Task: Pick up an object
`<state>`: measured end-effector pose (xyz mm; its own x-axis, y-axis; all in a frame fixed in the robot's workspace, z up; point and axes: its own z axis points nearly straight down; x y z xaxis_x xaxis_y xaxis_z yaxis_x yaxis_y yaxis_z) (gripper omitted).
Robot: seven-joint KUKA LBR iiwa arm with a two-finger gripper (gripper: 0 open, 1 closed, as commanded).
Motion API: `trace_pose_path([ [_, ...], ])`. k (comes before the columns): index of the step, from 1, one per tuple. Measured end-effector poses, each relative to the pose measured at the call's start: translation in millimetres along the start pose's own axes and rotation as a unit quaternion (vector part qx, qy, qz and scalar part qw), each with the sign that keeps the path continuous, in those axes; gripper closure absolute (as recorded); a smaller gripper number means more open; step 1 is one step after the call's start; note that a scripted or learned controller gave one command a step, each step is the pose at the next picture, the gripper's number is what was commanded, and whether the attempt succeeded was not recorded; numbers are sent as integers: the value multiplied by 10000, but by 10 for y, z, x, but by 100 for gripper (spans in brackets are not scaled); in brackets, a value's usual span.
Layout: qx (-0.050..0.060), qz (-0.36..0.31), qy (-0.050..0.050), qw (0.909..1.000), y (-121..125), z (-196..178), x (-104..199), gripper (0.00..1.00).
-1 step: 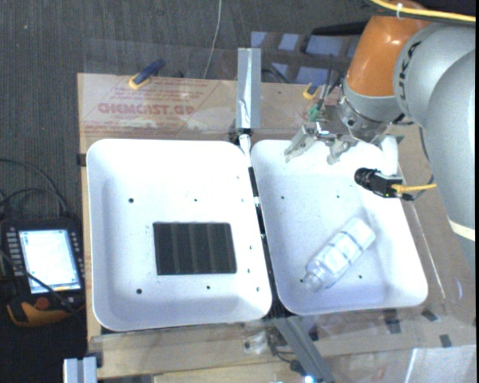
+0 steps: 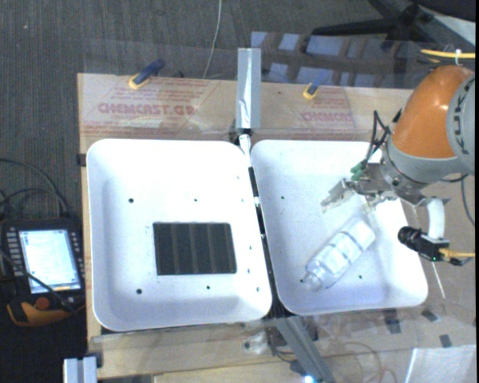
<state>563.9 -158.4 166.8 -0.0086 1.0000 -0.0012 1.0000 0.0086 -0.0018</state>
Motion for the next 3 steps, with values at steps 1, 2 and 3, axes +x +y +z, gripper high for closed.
trace_pose_path([
  [1, 0, 354, 5, 9994, -739, 20, -248, 0],
  [2, -162, -155, -34, 9997, -364, 593, -173, 0],
  [3, -6, 692, 0, 9976, -798, -375, -171, 0],
])
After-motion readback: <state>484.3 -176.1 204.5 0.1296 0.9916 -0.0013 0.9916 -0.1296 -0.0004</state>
